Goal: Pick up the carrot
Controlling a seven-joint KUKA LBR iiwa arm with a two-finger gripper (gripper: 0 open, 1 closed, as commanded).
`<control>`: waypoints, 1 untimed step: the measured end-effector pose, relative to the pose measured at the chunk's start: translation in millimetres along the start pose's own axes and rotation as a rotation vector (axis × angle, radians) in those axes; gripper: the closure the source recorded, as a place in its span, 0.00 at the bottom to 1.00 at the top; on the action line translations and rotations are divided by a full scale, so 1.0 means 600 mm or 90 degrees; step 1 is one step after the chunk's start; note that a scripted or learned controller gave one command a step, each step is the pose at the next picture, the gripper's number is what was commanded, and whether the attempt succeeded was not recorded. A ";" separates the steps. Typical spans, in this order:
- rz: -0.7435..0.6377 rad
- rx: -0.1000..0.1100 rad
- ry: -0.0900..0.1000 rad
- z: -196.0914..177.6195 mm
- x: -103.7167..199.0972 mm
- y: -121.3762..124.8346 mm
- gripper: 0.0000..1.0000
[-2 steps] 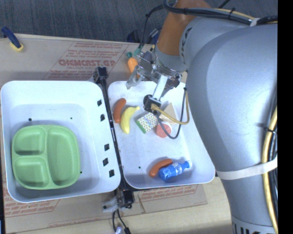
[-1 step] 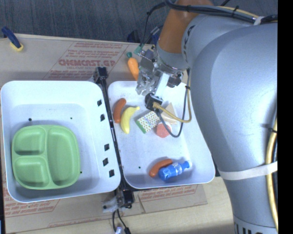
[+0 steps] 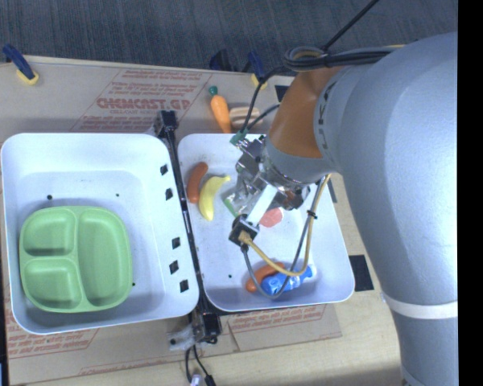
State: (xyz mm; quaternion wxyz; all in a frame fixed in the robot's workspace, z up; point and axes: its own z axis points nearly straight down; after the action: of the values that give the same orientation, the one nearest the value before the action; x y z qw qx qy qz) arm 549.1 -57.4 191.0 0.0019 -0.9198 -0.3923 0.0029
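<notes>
The carrot (image 3: 219, 112), orange with a small green top, lies on the brown bench surface just beyond the far rim of the right bin (image 3: 330, 252), outside both bins. My gripper (image 3: 240, 198) hangs low over the middle of the right bin, pointing down beside a yellow banana (image 3: 210, 196) and well in front of the carrot. The wrist and its fittings cover the gripper's tip. Nothing is seen held in it.
The right bin also holds an orange-red sausage (image 3: 196, 180), a red piece (image 3: 272, 216), and an orange item (image 3: 261, 277) beside a blue one (image 3: 298, 279) at the near wall. A green divided plate (image 3: 75, 257) sits in the left bin (image 3: 32, 155).
</notes>
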 end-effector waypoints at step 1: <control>0.050 -0.001 0.002 -0.078 -0.151 0.063 1.00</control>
State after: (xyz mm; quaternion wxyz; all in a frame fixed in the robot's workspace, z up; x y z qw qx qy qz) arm 513.9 -148.9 237.9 0.0013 -0.9344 -0.3562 0.0015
